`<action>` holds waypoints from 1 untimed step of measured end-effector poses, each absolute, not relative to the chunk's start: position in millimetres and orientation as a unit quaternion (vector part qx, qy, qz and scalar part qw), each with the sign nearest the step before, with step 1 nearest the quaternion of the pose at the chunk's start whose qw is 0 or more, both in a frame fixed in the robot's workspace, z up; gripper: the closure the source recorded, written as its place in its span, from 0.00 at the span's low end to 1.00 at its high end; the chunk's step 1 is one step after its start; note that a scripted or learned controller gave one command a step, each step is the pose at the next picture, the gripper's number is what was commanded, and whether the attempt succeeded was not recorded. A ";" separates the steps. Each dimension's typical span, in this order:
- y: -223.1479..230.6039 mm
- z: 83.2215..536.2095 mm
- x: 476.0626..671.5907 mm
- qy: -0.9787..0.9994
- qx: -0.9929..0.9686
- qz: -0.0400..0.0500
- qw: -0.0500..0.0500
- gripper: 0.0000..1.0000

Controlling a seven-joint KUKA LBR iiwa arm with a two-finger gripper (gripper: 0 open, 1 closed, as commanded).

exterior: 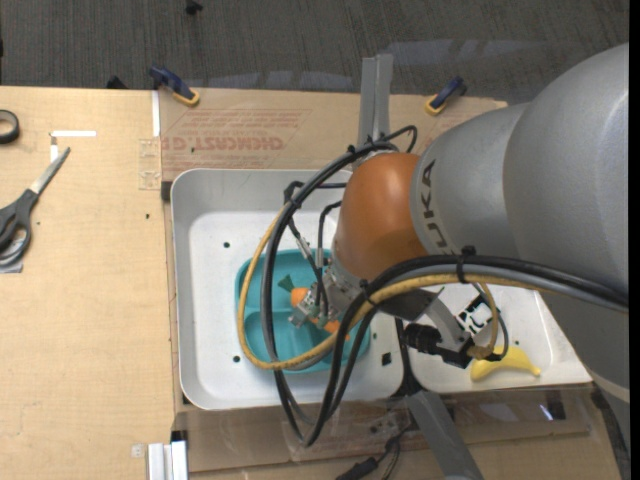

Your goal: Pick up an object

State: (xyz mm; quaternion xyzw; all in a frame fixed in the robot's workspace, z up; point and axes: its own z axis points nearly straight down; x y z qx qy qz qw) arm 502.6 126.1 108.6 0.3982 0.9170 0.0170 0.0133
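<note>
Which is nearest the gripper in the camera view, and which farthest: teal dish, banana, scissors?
Measured from the gripper:
1. Teal dish, directly beneath it in the left bin.
2. Banana, in the right bin near its front edge.
3. Scissors, on the bench far left.

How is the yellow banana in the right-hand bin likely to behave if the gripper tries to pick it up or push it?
The banana looks small and glossy like a plastic toy, so it is probably light and stiff rather than soft. Its smooth curved body may slip or swivel between two fingers. It lies flat on the right bin floor, so a push would likely slide or spin it, not roll it.
</note>
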 end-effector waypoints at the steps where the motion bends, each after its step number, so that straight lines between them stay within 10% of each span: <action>1: 211.6 279.7 477.8 0.804 0.595 -0.002 0.001 1.00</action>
